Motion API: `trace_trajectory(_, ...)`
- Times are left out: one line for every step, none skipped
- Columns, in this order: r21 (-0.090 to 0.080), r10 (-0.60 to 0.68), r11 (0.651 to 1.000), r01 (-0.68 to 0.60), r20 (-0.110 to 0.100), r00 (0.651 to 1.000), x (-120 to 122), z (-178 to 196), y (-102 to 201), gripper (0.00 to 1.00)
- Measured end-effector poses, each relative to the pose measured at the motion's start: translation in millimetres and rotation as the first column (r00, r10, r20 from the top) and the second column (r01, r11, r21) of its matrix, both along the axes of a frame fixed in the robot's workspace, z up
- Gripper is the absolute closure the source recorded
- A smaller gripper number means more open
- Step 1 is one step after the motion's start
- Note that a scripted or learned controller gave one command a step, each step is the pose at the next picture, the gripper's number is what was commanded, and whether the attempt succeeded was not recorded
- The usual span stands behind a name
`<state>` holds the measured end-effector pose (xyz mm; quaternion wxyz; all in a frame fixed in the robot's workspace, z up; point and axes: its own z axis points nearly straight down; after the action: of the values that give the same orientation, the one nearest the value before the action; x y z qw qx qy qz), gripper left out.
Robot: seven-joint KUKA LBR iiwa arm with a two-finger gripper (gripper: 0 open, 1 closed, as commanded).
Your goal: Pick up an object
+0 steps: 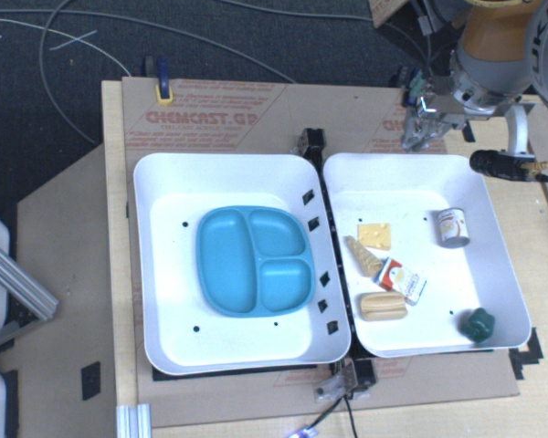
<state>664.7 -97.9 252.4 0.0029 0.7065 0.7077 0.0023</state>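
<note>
My gripper point(423, 133) hangs above the far rim of the right bin point(507, 272), near its back left corner, with nothing visibly held. Inside that bin lie a yellow cheese square point(375, 235), a tan wedge point(363, 255), a red and white packet point(403, 280), a beige bread roll point(383, 307), a small silver can point(451, 227) and a dark green round object point(479, 325). All of them sit well forward of the gripper. A blue divided plate point(256, 260) rests in the left bin point(155, 245).
Both bins stand on a cardboard sheet point(219, 112) with red lettering. A blue and yellow clamp point(163, 82) sits at its back left corner. Black clips point(310, 141) join the bins along the middle. Cables run over the dark floor behind.
</note>
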Motion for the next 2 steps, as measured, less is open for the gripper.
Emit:
trace_trajectory(0.004,0.004,1.000,-0.004,-0.010,1.000,-21,0,59,1.00)
trace_trajectory(0.004,0.004,1.000,-0.004,-0.012,1.000,-42,-15,108,1.00)
